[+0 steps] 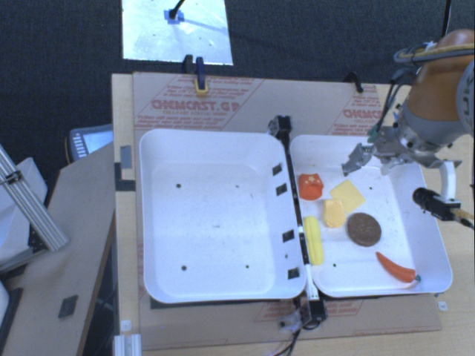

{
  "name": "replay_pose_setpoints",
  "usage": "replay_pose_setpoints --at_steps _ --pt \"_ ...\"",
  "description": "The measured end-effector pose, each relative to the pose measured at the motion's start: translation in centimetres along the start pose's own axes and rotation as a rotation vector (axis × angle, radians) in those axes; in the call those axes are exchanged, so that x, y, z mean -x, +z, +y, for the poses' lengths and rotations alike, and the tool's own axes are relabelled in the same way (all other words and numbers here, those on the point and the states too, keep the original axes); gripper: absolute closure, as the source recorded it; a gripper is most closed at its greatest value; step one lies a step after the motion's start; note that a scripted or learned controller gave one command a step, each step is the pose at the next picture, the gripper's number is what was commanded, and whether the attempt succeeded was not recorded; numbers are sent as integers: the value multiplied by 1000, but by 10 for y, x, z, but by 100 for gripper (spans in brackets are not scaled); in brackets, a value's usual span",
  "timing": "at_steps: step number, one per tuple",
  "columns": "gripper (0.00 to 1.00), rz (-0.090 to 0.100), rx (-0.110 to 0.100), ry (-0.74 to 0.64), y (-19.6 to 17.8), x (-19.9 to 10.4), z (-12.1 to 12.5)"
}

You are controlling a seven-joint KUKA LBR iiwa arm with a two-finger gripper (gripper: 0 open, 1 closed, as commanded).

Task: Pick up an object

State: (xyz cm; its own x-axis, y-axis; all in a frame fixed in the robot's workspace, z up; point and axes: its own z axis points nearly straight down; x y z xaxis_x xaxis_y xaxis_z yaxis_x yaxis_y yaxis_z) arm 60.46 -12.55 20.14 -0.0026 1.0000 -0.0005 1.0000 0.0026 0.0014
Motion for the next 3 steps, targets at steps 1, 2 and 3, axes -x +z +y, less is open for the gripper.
replay_pose_setpoints --at_steps 1,2,3 --pt "0 0 13 -5 -120 -32 -29" --pt "0 2 17 -10 -267 -107 -66" --pt "0 4 10 -10 -339 -175 -119"
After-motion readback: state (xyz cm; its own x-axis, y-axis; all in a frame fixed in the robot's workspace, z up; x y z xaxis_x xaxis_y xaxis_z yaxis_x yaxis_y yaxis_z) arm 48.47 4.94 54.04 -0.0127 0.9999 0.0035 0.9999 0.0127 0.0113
